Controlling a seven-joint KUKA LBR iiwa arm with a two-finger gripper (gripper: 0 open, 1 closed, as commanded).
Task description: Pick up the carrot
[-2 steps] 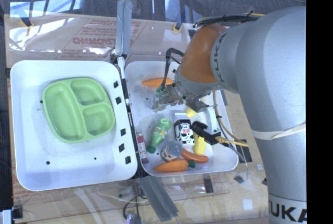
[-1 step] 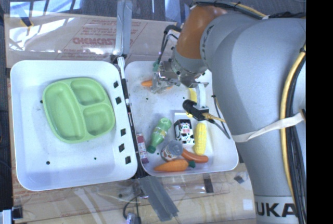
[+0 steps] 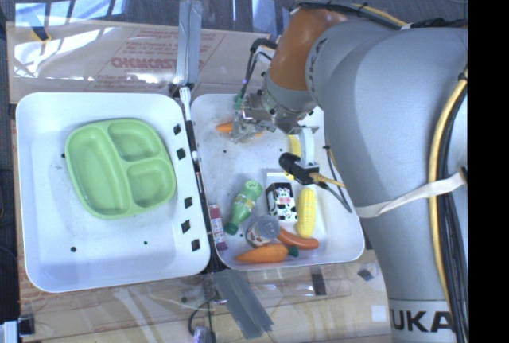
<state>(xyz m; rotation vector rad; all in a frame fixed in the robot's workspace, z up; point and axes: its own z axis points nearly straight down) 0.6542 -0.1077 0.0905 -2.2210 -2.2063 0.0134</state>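
Carrot: long orange plastic carrot (image 3: 262, 255) lying flat at near edge of right white bin (image 3: 208, 174), touching red sausage-shaped toy (image 3: 298, 240).
Gripper: grey two-finger gripper (image 3: 248, 120) low at far end, well apart; opening impossible to tell.
Approach: cross bin, straddle mid-length, clear of green bottle (image 3: 243, 202).

The arm (image 3: 382, 118) is a thick, smooth, rounded grey shell with a glossy orange band (image 3: 296, 47) above the wrist. Black "UKA" lettering (image 3: 421, 323) shows on its lower casing. A pale strap (image 3: 413, 194) crosses the grey body, and a yellow cable (image 3: 439, 142) runs beside dark ones along its right side.
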